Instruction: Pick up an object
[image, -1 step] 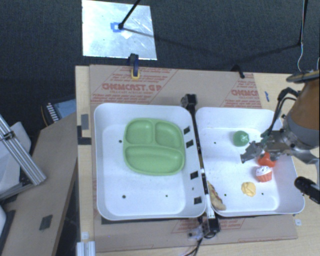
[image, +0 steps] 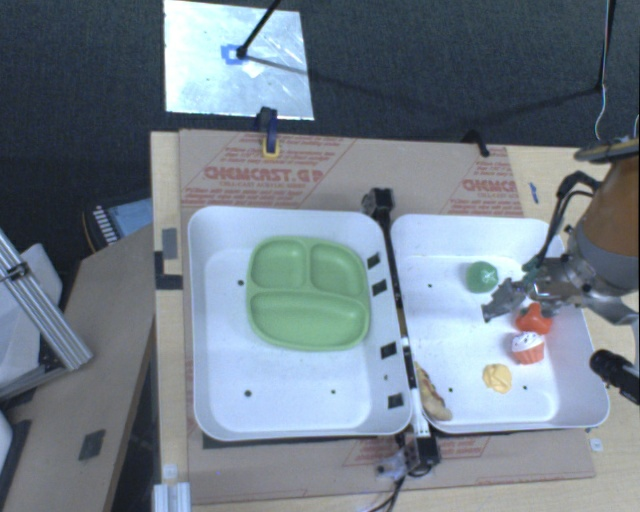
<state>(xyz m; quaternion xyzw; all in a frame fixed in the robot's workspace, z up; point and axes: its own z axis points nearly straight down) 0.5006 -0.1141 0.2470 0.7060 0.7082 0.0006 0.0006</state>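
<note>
The right bin (image: 440, 250) holds several small objects. A green ball (image: 482, 275) lies near its middle. A red-orange toy (image: 535, 321) sits to the right of the ball, with a white and red cupcake (image: 527, 347) just in front of it. A yellow piece (image: 497, 377) rests nearer the front, and a brownish banana-like item (image: 433, 396) lies at the front left corner. My gripper (image: 510, 298) hangs low over the bin between the green ball and the red-orange toy, very close to the toy's upper left side. Nothing is visibly held.
The left bin (image: 215, 380) carries a green divided plate (image: 306, 294). A black divider with clips (image: 392, 300) runs between the bins. The arm's grey body (image: 605, 255) covers the right bin's far right side. Cardboard lies under both bins.
</note>
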